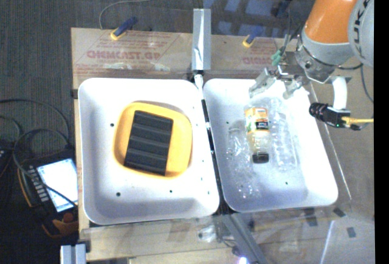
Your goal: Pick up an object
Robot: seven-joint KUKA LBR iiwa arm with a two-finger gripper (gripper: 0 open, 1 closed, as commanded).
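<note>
The yellow tray [153, 138] fills the left bin [97, 196]. Above the small bottle [258, 133] (right bin), the gripper [275, 87] hangs open, holding nothing.

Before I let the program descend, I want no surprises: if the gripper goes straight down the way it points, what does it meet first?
Probably the clear plastic packaging or the small bottle in the right bin; the gripper hangs above their far end, depth unclear.

The grey arm with its orange band reaches in from the table's right, its tool [275, 84] spread open, holding nothing.
</note>
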